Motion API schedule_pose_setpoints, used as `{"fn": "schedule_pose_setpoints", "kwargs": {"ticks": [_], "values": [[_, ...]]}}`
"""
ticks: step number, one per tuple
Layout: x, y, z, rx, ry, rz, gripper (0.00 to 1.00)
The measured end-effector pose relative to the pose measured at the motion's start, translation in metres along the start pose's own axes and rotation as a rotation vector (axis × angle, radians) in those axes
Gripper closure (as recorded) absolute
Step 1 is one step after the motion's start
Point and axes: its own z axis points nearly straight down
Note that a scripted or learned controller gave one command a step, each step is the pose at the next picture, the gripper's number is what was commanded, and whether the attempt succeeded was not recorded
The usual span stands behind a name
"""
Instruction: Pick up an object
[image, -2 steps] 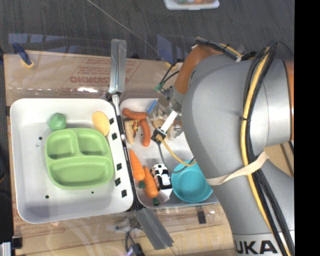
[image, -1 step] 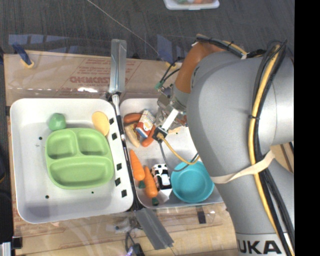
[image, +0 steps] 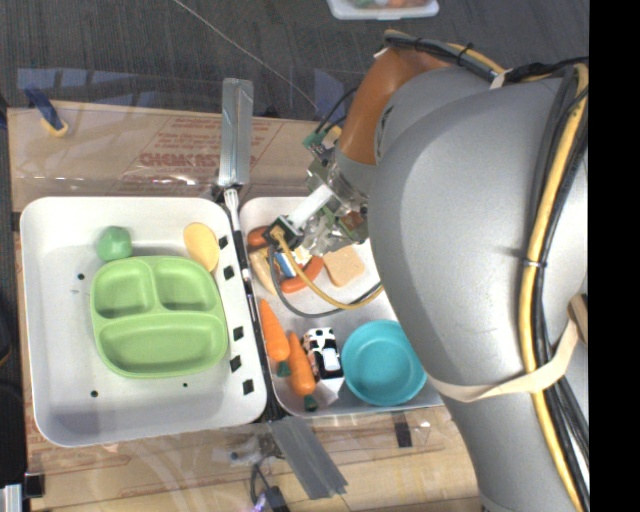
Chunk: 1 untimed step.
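Where carrots (image: 275, 335) line rim: little room

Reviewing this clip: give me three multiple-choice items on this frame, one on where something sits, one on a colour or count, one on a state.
1. Where is the green divided plate?
A. left bin
B. right bin
C. on the bench outside the bins

2. What colour is the bowl in the right bin?
A. red
B. blue
C. white

3. How does the bowl stand?
A. upside down
B. upright, opening up
C. stacked on the plate

Answers:
1. A, it lies in the left bin beside a green ball.
2. B, it is light blue.
3. B, its hollow inside faces the camera.
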Motion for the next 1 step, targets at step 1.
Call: {"fn": "schedule_pose_setpoints", "kwargs": {"ticks": [1], "values": [[-0.0563, -0.0616, 0.0026, 0.004, -0.005, -0.160, 1.00]]}}
